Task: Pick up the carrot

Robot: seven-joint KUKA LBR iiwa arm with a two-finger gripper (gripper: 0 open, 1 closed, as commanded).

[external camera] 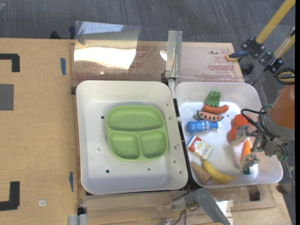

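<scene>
Lighting: bright, even, overhead. Glare on clear sheet [107, 50] behind bins. Shadows soft. Focus slightly soft throughout.

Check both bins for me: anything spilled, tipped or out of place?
Nothing stands out. The green plate lies flat in the left bin. The toys, including the carrot at the gripper, all lie inside the right bin.

I have one camera, fixed above the worktop [33, 125] and looking down at a slant. It stands far enough to take in both white bins (left bin [89, 139], right bin [267, 172]) whole. The arm [286, 109] enters from the right.
</scene>
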